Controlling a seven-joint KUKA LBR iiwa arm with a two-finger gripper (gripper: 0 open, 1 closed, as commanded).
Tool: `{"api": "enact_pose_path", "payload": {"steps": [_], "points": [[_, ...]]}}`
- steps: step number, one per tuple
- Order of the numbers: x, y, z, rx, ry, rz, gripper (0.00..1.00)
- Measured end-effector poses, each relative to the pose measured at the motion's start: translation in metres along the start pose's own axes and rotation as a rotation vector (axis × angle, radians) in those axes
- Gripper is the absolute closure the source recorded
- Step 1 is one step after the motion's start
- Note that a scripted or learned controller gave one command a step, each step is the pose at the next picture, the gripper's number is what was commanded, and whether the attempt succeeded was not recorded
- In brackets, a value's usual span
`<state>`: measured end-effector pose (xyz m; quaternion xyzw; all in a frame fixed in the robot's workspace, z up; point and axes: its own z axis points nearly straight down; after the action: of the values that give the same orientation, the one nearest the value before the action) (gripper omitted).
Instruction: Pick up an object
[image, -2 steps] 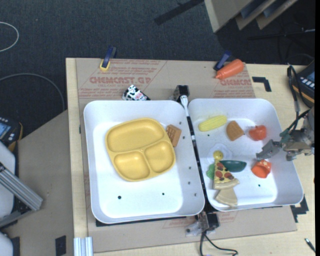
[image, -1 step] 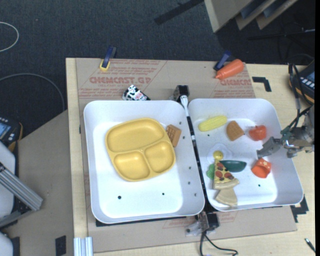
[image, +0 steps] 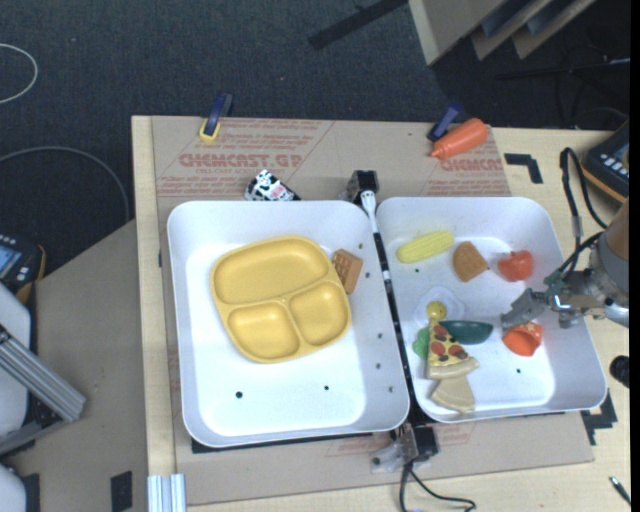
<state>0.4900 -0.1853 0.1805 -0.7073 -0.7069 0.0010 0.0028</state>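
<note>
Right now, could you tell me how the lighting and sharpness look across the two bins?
In the camera view, light is even and soft; the right bin floor shows a pale glare patch near the corn; the yellow tray casts only faint shadow; the gripper is slightly blurred, the toys stay fairly sharp.

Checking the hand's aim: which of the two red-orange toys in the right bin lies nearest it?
The lower red-orange toy, right beside the hand; the other lies farther up the bin.
</note>
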Motion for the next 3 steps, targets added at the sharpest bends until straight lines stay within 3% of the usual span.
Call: {"api": "enact_pose_path", "payload": {"steps": [1,2,3], "points": [[0.001,-0.002,0.064,0.002,0.001,0.0,0.0],[0.002,-0.003,0.098,0.0,0.0,0.0,0.0],[0.001,-0.002,0.086,-0.006,-0.003,0.001,1.0]]}}
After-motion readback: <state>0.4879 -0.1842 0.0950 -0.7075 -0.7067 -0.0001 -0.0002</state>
